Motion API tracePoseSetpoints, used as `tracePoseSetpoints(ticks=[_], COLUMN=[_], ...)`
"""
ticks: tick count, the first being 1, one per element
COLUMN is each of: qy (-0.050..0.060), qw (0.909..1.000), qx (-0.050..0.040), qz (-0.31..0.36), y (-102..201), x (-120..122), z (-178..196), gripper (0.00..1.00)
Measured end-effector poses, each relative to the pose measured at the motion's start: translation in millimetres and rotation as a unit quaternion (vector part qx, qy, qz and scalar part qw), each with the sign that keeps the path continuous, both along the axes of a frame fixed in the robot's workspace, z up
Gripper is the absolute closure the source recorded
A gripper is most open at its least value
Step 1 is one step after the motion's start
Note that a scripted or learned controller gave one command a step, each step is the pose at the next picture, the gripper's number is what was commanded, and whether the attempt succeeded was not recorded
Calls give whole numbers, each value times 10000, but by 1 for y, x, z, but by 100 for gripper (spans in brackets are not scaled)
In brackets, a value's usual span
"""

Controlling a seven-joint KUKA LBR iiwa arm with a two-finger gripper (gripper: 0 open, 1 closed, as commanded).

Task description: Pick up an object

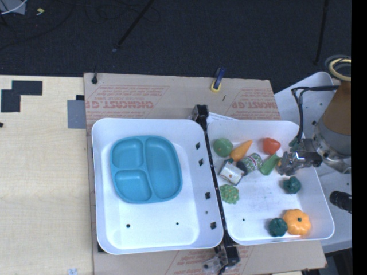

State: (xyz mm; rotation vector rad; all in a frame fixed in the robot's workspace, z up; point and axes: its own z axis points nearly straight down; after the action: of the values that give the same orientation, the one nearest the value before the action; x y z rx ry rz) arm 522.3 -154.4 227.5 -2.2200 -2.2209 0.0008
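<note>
White bins (pixel 114 234): two, perhaps nine toys (pixel 223 147)

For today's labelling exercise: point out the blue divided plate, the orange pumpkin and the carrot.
blue divided plate (pixel 146 169), camera view, centre divider.
orange pumpkin (pixel 297 222), camera view, top middle.
carrot (pixel 241 149), camera view, mid-body.

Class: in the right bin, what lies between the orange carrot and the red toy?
In the camera view, bare white bin floor separates the carrot from the red toy. The small can lies just below that gap.
</note>
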Motion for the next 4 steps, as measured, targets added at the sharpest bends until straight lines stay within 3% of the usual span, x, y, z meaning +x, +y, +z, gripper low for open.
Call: tracePoseSetpoints(ticks=[4], qy=[22], qw=[10000], qx=[6], qz=[27], y=[225], x=[-28], z=[3], gripper=[100])
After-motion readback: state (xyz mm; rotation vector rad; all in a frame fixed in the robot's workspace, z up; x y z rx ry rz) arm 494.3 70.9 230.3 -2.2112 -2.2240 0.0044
